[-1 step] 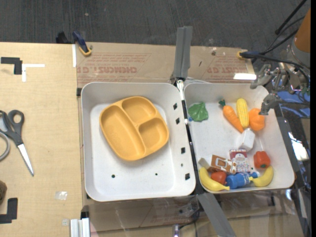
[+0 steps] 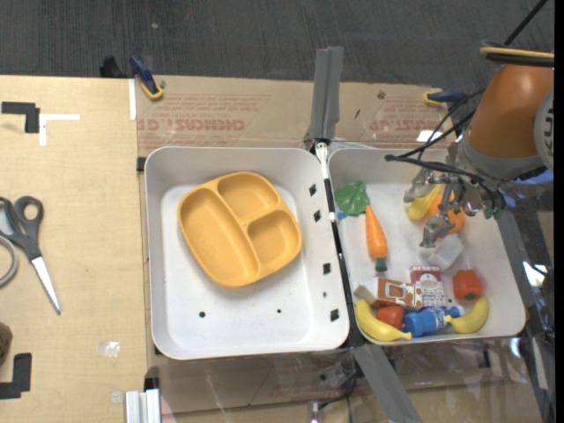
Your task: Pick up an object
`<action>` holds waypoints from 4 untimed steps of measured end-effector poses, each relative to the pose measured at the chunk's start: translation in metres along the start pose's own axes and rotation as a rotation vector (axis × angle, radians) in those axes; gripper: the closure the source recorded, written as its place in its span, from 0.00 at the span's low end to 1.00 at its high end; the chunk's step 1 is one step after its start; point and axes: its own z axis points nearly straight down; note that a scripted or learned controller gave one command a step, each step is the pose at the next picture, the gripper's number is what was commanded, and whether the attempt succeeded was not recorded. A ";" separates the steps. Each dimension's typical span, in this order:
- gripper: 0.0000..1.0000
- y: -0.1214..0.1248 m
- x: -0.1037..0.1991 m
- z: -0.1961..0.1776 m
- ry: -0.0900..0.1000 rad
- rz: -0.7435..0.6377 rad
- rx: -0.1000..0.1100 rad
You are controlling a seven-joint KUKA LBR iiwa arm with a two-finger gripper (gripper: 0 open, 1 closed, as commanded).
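My gripper [image 2: 434, 230] hangs low over the upper right part of the right bin [image 2: 504, 263]. It sits among a yellow toy [image 2: 422, 204], an orange toy [image 2: 454, 219] and a pale grey block [image 2: 448, 253] just below it. I see nothing clearly held. To the left lie a carrot [image 2: 375, 232] and a green leafy toy [image 2: 352, 197]. Along the bin's front lie a red and white carton [image 2: 425, 282], a red pepper [image 2: 467, 285], a blue bottle [image 2: 427, 321] and two bananas [image 2: 379, 322].
The left bin [image 2: 167, 315] holds a yellow divided plate [image 2: 240, 227]. Scissors [image 2: 31, 245] lie on the wooden bench at far left. A grey divider bar [image 2: 324, 104] stands between the bins at the back. The arm's orange band [image 2: 515, 104] looms at the right.
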 end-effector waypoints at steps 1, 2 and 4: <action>1.00 0.001 -0.003 -0.012 -0.007 -0.005 0.003; 0.00 0.001 -0.003 -0.012 -0.007 -0.004 0.003; 1.00 -0.009 0.036 -0.006 -0.006 0.018 0.003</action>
